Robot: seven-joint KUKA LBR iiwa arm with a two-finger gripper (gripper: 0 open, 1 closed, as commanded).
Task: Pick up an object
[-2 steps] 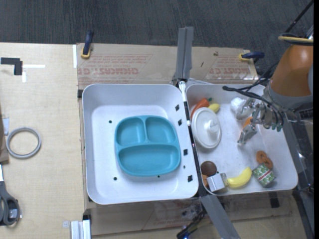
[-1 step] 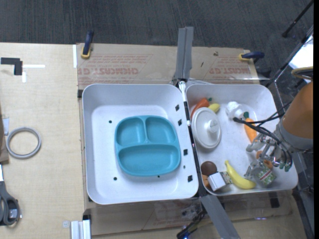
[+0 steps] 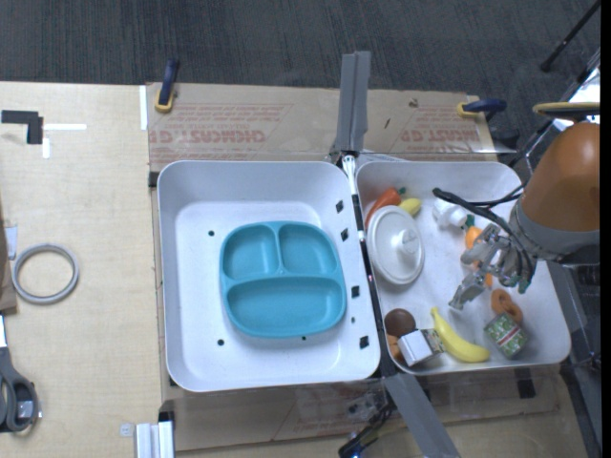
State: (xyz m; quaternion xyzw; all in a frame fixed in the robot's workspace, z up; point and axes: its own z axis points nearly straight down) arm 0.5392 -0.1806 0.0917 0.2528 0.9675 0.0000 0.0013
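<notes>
Over the right-hand bin, just beyond the banana, is where I hang now: my gripper points down at bare white floor, and my fingers look slightly spread with nothing between them. Nothing is picked yet, so I judge this the approach step, ahead of any grasp.

Candidates lie all about the banana. Touching its near end are a small white box and a brown ball-like thing. On its arm side sit a green-wrapped packet and an orange ring, perhaps a doughnut. Farther beyond it stands a round white lidded dish, with a carrot-like orange piece and a small yellow item behind that. Another orange bit lies beside my wrist. Far from the banana, across the divider, a blue sectioned plate rests in the other bin.

The banana seems my closest target. My next move, I reckon, calls for shifting over its middle, turning my fingers to straddle its narrow width, widening them, then descending. It curves and might roll, and the box crowds one end, so I should stay clear of that end.
</notes>
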